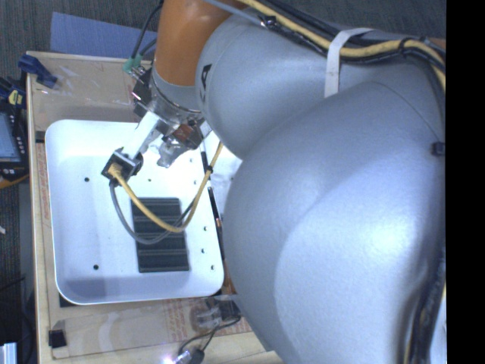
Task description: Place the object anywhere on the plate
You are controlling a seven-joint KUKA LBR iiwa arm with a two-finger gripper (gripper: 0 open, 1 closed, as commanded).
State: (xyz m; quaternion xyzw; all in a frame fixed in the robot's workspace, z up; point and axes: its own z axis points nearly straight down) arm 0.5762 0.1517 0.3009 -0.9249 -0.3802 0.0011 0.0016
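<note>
White bin (76,226) — dark ribbed slab (163,254) (flat)

The bin (68,203) at the frame's left is white; the slab (163,252) in it is dark grey with horizontal ribs. The arm (341,203) is grey with an orange band (182,29); the bench (114,328) is pale tan.

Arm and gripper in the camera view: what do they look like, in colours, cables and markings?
The arm has bulky, rounded, glossy grey links and an orange band above the wrist. A yellow-and-dark cable bundle runs along its top, held by a white strap. The gripper is small and pale metal; no markings are legible.
</note>
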